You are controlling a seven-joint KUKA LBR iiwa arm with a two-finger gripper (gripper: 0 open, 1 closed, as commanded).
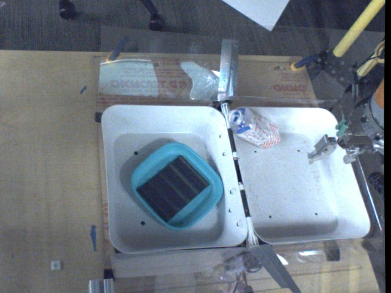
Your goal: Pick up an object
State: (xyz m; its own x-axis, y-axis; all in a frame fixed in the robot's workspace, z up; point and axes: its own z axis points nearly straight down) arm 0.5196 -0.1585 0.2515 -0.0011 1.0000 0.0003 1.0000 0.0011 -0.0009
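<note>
Two white plastic bins sat side by side on a tan wood bench, dark carpet beyond: the right bin (305, 218) under the gripper (333, 146), the left bin (116, 139) far to its left. One crinkly red-white packet (256, 130) lay left of the gripper in the right bin's far corner; one rounded teal tub (177, 185) with a dark ribbed block (172, 187) inside filled the left bin. Gripper's metal fingers were apart, holding nothing.

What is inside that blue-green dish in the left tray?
The teal dish in the left bin holds a dark ribbed rectangular block, lying flat and covering most of the dish floor. Anything beneath that block is hidden.
</note>
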